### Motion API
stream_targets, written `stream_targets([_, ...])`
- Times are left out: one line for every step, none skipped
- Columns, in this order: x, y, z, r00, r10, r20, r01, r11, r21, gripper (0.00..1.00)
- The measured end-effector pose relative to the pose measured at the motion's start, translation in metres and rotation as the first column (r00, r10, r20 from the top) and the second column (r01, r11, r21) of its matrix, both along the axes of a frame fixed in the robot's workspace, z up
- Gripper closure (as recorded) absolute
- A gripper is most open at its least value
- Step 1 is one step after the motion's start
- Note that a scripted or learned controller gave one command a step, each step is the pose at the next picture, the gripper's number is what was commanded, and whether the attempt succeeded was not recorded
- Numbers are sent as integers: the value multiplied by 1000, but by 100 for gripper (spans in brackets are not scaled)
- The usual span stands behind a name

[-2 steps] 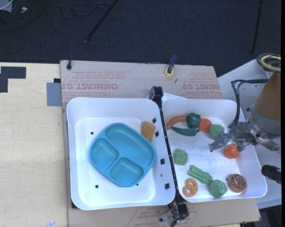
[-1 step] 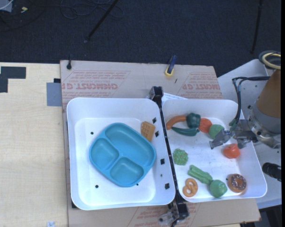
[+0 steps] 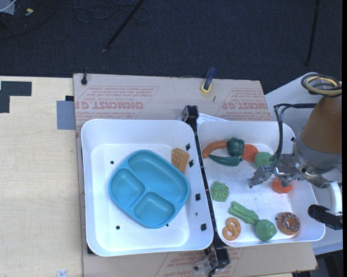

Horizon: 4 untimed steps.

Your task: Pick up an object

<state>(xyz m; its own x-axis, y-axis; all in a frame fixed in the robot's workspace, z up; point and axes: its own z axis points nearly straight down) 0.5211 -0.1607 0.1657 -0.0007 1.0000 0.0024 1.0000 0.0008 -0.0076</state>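
Note:
My gripper hangs low over the right bin, near its right side. Directly beneath and beside it lies a small red-orange item, partly hidden by the gripper. Just to the gripper's upper left sit a green round piece and a red tomato. Further left are a green pepper, an orange carrot and a dark green chili. I see nothing lifted off the bin floor.
In the right bin's front part lie a leafy green piece, green pods, a pretzel, a lime and a donut. The left bin holds a blue divided plate and a waffle piece.

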Motion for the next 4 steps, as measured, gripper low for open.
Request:
stream_targets([-5, 2, -44, 1000, 0, 0, 0, 1000, 0, 0])
stream_targets([-5, 4, -80, 1000, -1, 3, 1, 1000, 0, 0])
stream_targets([-5, 3, -68, 1000, -6, 4, 6, 1000, 0, 100])
stream_targets([-10, -5, -23, 1000, -7, 7, 7, 1000, -2, 100])
